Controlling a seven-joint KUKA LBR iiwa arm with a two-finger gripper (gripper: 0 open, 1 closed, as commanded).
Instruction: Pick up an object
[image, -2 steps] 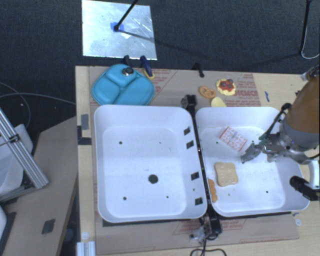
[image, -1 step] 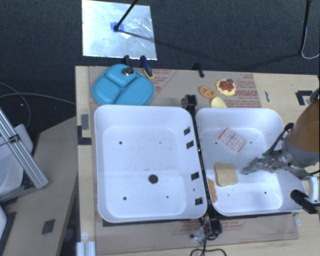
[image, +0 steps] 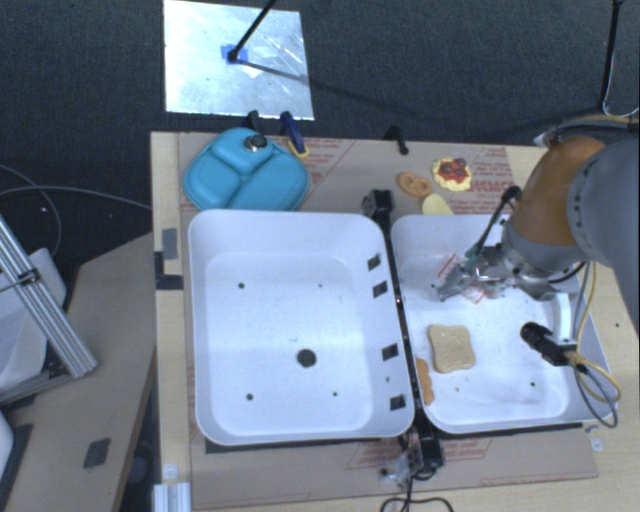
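A slice of toast (image: 452, 347) lies flat in the right bin (image: 500, 405), near its middle. A thin orange piece (image: 424, 380) rests against that bin's left wall, just below the toast. My gripper (image: 452, 285) hangs low over the upper part of the right bin, above and slightly left of the toast, apart from it. A small red-and-white bit (image: 476, 294) shows right beside the gripper; I cannot tell whether it is held. A small dark disc (image: 306, 357) sits on the floor of the left bin (image: 215, 300).
Behind the bins on the bench lie a blue divided dish (image: 245, 170), a brown cookie-like toy (image: 413, 184), a small pizza toy (image: 452, 172) and a pale yellow piece (image: 436, 205). A black divider with clips (image: 392, 300) runs between the bins.
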